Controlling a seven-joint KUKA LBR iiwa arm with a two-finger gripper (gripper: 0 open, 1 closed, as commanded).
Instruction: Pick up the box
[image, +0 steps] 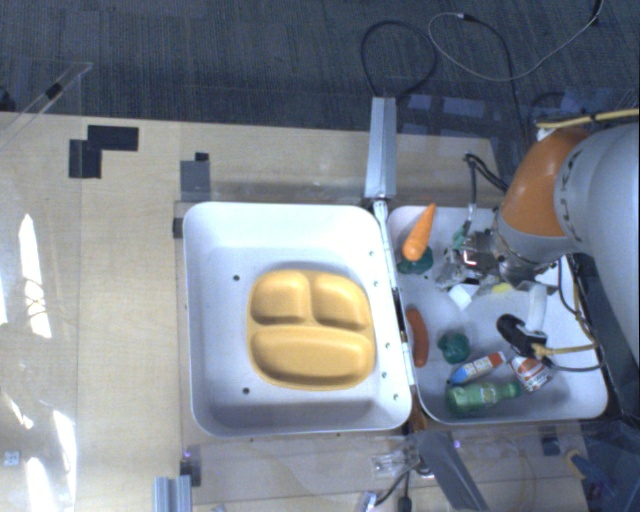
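We see gripper (478, 262) low in right bin (590, 400), near far edge; finger state untellable, box unidentified among clutter.

1. Two white bins: left bin (200, 330) and right bin (580, 400), at centre and right of frame.
2. One yellow divided tray (310, 328), centre.
3. One carrot (421, 232), upper right.
4. One sausage (418, 336).
5. Two bottles: green bottle (482, 396), blue-capped bottle (478, 368), lower right.
6. One can (532, 374).
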